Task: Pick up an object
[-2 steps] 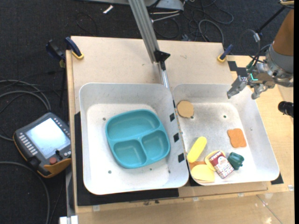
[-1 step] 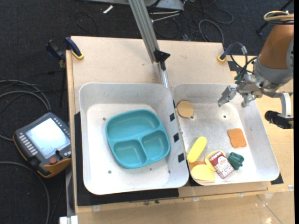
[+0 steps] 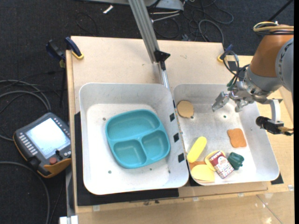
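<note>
While gripper (image 3: 227,102) hangs released: orange slice (image 3: 237,137) probably light, stiff, flat; best pinched across narrow edges.

- No words or numbers can be read anywhere.
- The small red and white box (image 3: 221,164) in the right bin (image 3: 261,143) has a label, but it is too blurry to read.

Bright, even overhead light; soft shadows. Mild glare on white bins (image 3: 126,90) & bench's (image 3: 117,55) front right corner. Slightly soft focus.
</note>
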Available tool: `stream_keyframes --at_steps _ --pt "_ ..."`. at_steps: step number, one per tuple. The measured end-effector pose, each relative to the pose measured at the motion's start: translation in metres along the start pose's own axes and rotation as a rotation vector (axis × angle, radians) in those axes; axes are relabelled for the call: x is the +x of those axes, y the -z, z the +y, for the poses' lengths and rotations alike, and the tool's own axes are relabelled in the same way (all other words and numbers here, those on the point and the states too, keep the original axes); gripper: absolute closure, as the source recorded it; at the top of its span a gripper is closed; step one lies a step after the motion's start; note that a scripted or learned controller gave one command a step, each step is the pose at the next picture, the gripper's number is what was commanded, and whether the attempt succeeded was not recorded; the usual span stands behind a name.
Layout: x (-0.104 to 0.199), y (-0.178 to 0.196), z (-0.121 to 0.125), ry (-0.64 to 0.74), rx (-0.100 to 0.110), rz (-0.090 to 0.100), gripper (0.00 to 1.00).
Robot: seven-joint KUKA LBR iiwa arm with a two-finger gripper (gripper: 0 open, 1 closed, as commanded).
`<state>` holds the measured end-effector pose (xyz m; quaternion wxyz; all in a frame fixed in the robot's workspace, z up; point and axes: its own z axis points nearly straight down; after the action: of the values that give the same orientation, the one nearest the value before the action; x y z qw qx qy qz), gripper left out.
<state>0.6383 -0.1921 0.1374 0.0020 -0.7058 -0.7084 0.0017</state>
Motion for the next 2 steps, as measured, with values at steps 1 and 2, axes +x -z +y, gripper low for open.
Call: stream_keyframes --at_steps 1,2 --pt "0.001 -0.045 0.000 0.000 -0.001 0.000 0.00" --pt "0.001 -0.031 0.001 0.001 -0.008 -0.002 1.00"
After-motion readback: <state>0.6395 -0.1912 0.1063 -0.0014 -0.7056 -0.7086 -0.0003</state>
